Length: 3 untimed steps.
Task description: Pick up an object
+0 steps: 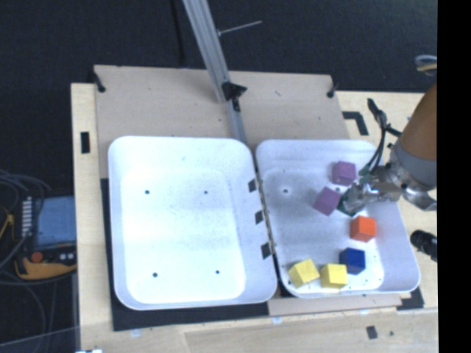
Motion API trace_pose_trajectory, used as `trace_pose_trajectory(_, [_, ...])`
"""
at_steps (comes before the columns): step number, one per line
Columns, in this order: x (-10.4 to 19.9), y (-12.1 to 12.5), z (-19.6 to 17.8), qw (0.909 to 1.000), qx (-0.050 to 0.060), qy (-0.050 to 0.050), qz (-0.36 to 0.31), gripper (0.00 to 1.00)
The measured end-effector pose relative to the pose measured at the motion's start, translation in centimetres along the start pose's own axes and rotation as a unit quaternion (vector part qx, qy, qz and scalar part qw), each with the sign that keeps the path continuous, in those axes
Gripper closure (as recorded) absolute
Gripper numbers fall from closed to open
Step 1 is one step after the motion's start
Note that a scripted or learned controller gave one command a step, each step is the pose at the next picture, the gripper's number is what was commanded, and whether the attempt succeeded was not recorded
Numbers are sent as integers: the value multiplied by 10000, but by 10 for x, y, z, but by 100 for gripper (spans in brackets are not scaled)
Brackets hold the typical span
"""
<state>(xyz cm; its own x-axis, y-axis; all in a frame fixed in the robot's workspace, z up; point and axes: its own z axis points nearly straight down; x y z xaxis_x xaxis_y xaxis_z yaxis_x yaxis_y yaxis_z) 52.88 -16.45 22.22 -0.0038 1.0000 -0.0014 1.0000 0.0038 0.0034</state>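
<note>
Gripper point(352, 201) (finger state cannot be told) is best centred over the purple cube point(327, 200), mid-right of frame.

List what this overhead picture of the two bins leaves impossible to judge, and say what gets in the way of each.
- Tool, camera view: too small and blurred to tell how its fingers stand, or whether it touches the purple block beside it.
- Arm, camera view: cut off by the right edge.
- Blue block: its far side is hidden by its own body.

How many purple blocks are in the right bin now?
2: one purple block near the bin's far side, another just below-left of it, beside the gripper. The arm could hide more.
</note>
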Motion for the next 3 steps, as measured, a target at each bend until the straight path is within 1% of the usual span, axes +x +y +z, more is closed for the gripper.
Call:
trace_pose_trajectory(1, [57,18,-10,10000,3,15,-19,100])
trace_pose_trajectory(2, [101,38,-3,10000,7,8,-15,100])
trace_pose_trajectory(3, [159,51,2,10000,6,11,-20,100])
